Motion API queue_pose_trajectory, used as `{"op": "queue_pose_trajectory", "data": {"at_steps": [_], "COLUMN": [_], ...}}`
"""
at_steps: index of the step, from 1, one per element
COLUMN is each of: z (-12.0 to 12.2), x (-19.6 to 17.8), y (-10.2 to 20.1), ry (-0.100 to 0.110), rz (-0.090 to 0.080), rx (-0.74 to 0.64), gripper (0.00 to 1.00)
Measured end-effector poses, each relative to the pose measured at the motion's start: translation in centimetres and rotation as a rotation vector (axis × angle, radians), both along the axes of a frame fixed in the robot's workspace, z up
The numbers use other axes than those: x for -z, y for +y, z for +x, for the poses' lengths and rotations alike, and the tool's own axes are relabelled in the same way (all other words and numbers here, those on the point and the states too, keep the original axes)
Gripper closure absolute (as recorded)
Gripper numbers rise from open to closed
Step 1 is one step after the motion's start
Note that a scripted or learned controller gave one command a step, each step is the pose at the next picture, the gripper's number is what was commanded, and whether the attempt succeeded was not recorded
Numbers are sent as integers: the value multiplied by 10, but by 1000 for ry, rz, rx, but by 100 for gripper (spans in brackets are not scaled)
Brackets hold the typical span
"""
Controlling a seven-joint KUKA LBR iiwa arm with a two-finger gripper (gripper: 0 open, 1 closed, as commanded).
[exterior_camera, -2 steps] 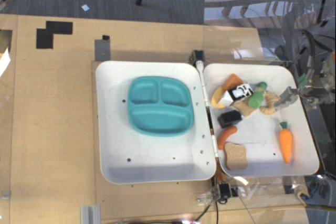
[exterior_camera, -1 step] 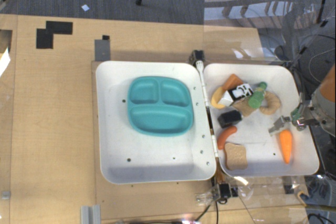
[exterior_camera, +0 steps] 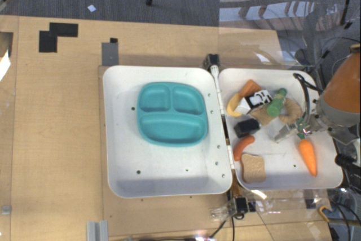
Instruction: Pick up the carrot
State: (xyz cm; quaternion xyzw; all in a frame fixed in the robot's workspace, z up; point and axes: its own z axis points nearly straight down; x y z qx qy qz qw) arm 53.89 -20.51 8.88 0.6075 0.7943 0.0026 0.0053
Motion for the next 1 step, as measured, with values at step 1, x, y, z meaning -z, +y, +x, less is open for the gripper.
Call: {"op": "queue_pose_trajectory", "data": {"at_steps": [1], "z": [4], "x": [-12], "y": [1], "ry": [-10], "rz": [-1], "rx": [-1], "gripper": [100]}}
